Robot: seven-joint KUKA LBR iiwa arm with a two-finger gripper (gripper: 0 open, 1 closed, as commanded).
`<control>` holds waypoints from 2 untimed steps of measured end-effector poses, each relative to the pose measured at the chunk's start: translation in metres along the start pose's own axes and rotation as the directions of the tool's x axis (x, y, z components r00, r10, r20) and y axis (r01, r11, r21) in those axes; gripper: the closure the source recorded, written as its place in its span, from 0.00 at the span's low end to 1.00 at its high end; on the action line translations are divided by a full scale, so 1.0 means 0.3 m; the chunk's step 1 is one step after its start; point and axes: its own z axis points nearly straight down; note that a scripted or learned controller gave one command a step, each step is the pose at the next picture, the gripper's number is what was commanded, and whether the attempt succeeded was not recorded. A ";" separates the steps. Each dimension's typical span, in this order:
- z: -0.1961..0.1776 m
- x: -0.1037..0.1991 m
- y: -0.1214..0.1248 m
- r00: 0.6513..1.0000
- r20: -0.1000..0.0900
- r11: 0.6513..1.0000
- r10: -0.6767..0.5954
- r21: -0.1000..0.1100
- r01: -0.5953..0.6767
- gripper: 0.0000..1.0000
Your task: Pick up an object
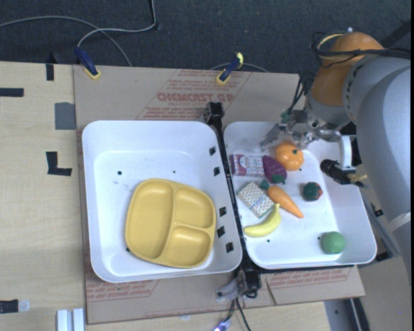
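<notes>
Orange [290, 156]: round, glossy, green stalk end; far side of right bin [352, 254], touching purple item [274, 167]. Gripper [294, 131] hovers just above; whether open or closed cannot be told, nothing seen held. Risk: round fruit may roll off, or neighbours get nudged. Near: carrot [286, 201], banana [263, 225], packet [255, 198]. Left bin [96, 143]: yellow tray [171, 222].

The right bin [345, 216] holds a cluster of small toys: an orange fruit [289, 156] near the far wall, a purple item [274, 168] touching it, a carrot [286, 201] lying at a slant, a banana [263, 225] curving beside it, a patterned packet [254, 198], a dark green ball [312, 191] and a lime-green ball [332, 241] apart near the front.
</notes>
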 end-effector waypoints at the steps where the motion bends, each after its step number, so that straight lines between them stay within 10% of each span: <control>1: 0.047 -0.005 -0.025 1.000 -0.013 1.000 0.002 0.024 -0.001 0.00; 2: 0.013 -0.005 -0.023 1.000 -0.011 1.000 0.000 0.023 0.001 1.00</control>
